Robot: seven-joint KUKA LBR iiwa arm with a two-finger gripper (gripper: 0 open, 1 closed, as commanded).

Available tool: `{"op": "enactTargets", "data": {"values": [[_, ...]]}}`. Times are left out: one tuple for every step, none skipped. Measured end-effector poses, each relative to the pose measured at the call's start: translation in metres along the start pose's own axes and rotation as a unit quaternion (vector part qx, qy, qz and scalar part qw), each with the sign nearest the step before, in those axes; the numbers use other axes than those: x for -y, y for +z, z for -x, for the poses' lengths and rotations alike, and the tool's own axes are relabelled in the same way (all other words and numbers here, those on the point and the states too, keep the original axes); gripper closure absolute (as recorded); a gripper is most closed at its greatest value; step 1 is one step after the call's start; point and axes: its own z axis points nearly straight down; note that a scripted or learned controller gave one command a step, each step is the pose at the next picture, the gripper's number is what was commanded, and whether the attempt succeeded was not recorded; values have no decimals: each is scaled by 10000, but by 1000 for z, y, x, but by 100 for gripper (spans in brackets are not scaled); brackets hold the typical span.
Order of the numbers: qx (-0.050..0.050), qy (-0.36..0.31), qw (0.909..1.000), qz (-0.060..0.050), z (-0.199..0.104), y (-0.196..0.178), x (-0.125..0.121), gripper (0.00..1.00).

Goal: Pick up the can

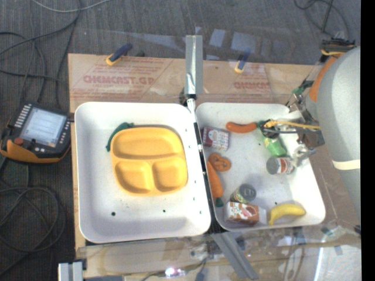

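Gripper: right bin, open/closed — can't tell, view too cluttered.
Can: on its side, just beside gripper, maybe touching.

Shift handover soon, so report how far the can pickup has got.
Done: the arm has reached into the right bin, with the gripper beside the can. In hand: nothing visibly held; the can lies on its side on the bin floor. Left: grasping and lifting it.
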Motion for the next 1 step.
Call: {"op": "enactTargets", "data": {"values": [[-95,12,9999,31,-3,7,-6,0]]}}
